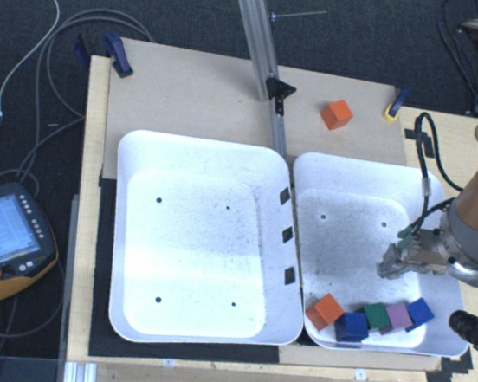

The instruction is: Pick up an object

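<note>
Two white bins (138,164) on bench (200,85)

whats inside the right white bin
Five small cubes along the right white bin's near edge: orange, blue, green, purple, blue. The gripper covers some floor.

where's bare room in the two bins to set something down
The left bin shows bare floor from wall to wall. In the right bin, the far half is free. Its near edge is crowded: orange cube, blue cube, green cube, purple cube, another blue cube, with the claw just above them.
</note>
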Controlling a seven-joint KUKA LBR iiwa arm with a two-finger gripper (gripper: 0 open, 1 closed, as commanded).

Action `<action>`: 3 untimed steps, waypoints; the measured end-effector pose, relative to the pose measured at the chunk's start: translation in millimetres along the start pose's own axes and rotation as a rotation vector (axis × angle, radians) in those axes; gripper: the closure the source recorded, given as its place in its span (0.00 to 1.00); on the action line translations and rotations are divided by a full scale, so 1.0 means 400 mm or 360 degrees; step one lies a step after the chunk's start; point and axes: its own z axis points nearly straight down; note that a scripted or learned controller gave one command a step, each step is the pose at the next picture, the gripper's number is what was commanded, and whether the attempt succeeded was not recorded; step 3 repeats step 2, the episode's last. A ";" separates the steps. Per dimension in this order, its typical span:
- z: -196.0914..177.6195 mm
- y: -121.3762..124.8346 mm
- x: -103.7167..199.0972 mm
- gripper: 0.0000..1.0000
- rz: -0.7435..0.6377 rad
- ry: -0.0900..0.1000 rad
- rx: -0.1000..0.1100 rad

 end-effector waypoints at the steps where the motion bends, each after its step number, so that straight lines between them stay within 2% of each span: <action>1: -0.307 0.095 -0.093 1.00 -0.0003 -0.0010 -0.0019; 2: -0.246 0.145 0.076 1.00 -0.0013 0.0004 0.0006; 3: -0.246 0.145 0.076 1.00 -0.0013 0.0004 0.0006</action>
